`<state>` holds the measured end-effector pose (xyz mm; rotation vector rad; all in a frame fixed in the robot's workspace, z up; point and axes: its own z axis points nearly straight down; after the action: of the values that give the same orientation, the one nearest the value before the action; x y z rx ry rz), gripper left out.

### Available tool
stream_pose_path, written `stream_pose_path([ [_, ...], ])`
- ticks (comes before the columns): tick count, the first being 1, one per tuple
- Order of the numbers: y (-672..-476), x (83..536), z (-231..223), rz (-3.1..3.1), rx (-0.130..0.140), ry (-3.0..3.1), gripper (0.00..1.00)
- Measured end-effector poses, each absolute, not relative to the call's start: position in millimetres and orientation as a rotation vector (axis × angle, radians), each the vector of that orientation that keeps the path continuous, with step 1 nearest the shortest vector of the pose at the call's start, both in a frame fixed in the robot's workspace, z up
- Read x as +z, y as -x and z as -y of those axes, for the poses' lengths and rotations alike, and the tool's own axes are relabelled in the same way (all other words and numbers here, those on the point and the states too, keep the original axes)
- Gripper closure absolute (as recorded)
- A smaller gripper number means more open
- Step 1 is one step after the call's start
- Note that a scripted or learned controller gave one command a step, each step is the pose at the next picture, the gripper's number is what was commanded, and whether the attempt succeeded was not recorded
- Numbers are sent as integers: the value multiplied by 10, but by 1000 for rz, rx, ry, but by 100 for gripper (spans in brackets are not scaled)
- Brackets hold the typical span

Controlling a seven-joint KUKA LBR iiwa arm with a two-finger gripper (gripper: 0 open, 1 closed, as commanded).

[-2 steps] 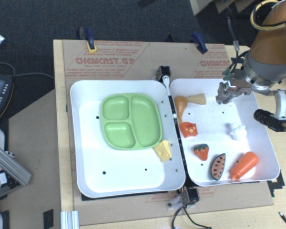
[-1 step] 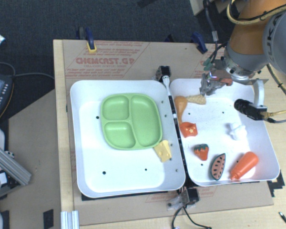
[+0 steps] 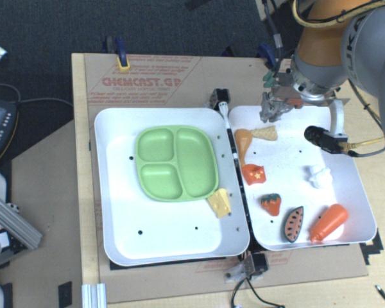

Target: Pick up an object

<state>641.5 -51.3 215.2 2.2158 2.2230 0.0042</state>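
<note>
Arm reaches in from right, tool (image 3: 270, 113) pointing down above right bin (image 3: 346, 191); grip state unclear.

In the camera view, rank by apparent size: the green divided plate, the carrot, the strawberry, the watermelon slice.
1. Green divided plate, by far the largest.
2. Carrot.
3. Watermelon slice, slightly smaller than the carrot, though close.
4. Strawberry, smallest.

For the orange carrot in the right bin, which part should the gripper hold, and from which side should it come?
Probably the thick middle of the carrot, from straight above. It lies flat and slanted near the right bin's front corner, so the fingers should close across its width. The watermelon slice lies close on its left, so keep clear of that side.
</note>
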Motion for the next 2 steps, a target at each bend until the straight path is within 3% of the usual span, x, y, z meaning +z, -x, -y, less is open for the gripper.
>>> stream_pose_path([
  [1, -6492, 2169, 514, -2221, 3, -2217, 100],
  [2, -6334, 2304, 528, -2221, 0, -2223, 100],
])
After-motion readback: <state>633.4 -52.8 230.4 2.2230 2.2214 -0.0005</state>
